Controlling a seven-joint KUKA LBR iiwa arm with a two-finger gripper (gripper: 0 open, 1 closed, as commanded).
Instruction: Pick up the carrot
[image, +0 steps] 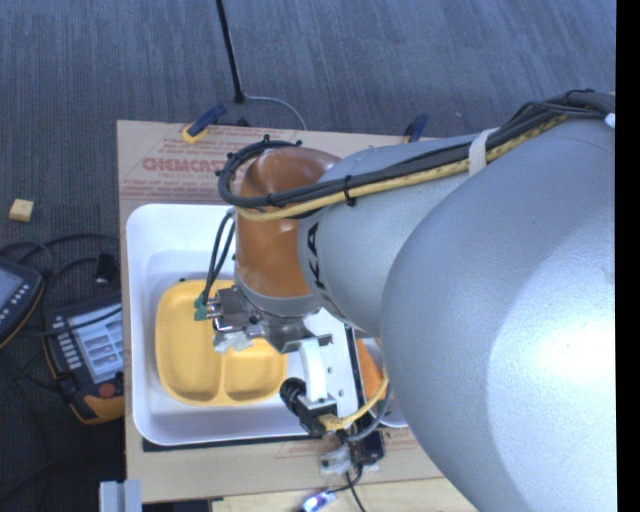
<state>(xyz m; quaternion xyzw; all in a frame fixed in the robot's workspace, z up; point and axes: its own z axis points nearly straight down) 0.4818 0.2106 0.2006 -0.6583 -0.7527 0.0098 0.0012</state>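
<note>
Hanging over the yellow tray (195, 355), the pincer (238, 333) was seen above that tray's right half, directly beneath the orange band (275, 240) of the grey arm (480, 300). Its opening was hidden by the wrist, so neither its width nor any hold or touch could be told. The tray was seen lying in the left white bin (140, 300). A sliver of orange, taken for the carrot (370, 372), was glimpsed to the right of the tray, largely covered by the arm.
</note>
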